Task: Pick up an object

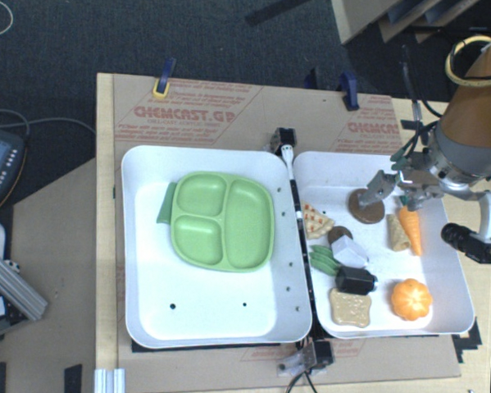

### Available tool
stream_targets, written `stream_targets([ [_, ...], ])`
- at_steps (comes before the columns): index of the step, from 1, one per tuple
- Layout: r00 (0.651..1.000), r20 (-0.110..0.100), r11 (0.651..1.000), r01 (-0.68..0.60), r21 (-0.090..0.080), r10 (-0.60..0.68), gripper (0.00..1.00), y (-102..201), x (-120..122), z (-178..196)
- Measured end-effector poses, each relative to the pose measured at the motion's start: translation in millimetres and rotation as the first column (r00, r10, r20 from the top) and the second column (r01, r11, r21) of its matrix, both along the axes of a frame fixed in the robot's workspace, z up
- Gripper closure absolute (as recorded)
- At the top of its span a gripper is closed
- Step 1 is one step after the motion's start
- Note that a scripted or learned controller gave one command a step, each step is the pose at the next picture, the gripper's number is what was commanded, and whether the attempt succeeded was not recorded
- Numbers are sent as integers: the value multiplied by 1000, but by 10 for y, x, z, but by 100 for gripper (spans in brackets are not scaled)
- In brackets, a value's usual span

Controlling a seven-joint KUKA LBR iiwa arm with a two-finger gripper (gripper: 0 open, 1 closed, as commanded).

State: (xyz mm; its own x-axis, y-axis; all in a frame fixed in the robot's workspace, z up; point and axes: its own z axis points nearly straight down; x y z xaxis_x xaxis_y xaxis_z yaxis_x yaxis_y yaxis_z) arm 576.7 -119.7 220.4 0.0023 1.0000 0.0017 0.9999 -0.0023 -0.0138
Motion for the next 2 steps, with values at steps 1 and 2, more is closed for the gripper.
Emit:
stream_targets([
  [1, 1000, 15, 1000, -3, -2, 3, 0, 2, 27, 79],
  [2, 1000, 8, 1000, -2, 0, 2, 0, -34, 111, -483],
])
